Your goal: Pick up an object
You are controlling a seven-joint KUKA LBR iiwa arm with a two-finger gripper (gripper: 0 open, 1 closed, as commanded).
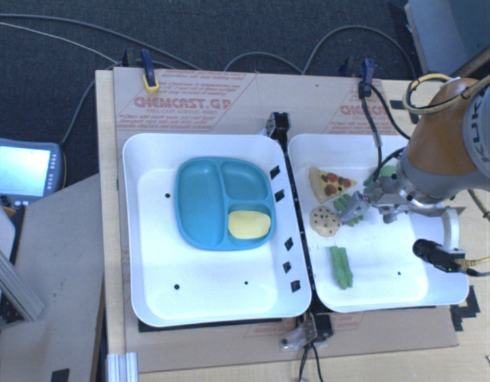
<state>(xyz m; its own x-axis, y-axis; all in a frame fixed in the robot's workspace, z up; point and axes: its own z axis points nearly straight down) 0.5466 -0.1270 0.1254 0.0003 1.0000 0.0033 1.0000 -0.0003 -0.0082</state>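
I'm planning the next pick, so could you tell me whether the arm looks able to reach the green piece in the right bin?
Probably yes: the green piece lies apart, with the gripper just above it.

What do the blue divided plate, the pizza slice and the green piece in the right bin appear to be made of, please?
The blue divided plate looks like moulded plastic: uniform colour, soft sheen, rounded compartment ridges. The pizza slice seems a toy, probably plastic or rubber, with flat, painted-looking toppings. The green piece also looks like plastic or rubber play food, matte and evenly coloured; its detail is too small to be sure.
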